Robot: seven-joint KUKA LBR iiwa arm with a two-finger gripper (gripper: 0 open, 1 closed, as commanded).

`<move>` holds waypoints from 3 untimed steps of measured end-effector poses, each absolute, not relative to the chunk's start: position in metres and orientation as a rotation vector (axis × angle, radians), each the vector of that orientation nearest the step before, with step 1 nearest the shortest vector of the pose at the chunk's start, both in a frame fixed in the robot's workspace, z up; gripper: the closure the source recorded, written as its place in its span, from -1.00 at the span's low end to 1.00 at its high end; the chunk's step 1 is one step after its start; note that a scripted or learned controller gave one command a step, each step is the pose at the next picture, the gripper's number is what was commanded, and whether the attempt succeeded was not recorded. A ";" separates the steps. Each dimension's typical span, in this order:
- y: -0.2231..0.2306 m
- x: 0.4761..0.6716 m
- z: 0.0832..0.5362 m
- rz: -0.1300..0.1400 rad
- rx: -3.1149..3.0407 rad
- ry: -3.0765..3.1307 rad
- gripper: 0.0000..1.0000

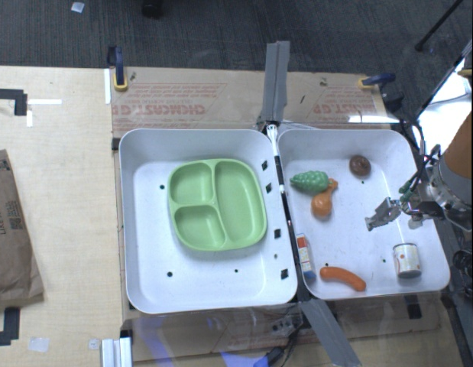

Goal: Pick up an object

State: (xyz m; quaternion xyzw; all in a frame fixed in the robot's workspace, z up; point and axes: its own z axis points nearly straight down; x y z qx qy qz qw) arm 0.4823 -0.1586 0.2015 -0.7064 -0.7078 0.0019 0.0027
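Note:
The right bin (374, 140) holds a green bumpy toy vegetable (309, 180), an orange pear-shaped toy (322, 202), a brown round piece (360, 166), an orange sausage-shaped toy (343, 277) and a small white can (406, 260). My gripper (383, 215) hangs over the right part of this bin, left of the arm's wrist and just above-left of the can. Its fingers stand open with nothing between them.
A green three-compartment plate (218, 203) lies in the left bin (144, 228). A small red-and-white tube (303, 252) rests along the divider between bins. Cardboard (190, 102) lies behind the bins, and a brown paper bag (11, 228) sits at far left.

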 end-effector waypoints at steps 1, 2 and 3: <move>-0.111 0.562 0.161 0.005 -2.018 -2.403 -1.00; -0.099 0.572 0.092 0.004 -1.826 -2.551 -1.00; -0.101 0.572 0.099 0.006 -1.830 -2.545 1.00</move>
